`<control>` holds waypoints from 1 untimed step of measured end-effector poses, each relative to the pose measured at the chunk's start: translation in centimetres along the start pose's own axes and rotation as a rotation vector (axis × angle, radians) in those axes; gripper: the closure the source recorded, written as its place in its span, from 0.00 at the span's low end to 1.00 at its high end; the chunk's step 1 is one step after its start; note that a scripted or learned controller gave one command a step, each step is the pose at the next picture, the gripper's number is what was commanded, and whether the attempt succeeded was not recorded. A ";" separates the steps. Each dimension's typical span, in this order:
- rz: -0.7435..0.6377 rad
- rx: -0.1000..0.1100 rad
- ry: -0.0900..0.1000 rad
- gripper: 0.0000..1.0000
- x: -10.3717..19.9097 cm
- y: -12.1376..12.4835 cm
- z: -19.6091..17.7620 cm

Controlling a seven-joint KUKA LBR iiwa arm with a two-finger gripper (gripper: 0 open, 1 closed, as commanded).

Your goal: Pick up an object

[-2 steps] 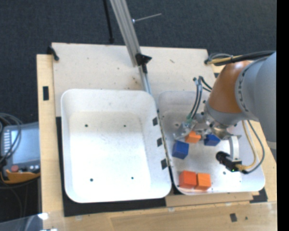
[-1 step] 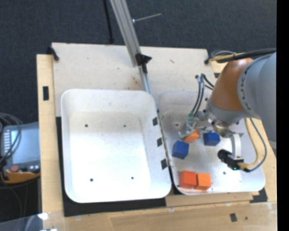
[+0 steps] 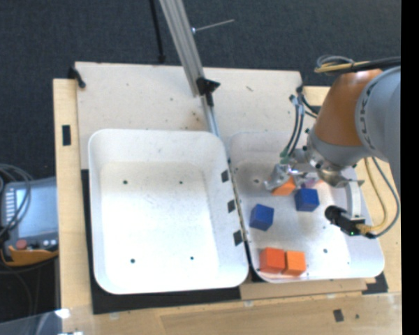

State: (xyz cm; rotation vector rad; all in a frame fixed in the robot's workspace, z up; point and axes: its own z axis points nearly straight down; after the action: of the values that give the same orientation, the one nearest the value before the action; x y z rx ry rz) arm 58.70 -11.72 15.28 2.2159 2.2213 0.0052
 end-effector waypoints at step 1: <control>0.000 -0.001 -0.001 1.00 -0.7 0.4 -4.5</control>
State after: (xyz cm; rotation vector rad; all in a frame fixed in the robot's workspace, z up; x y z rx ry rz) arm 59.07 -12.44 19.82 2.2156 2.2202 0.0048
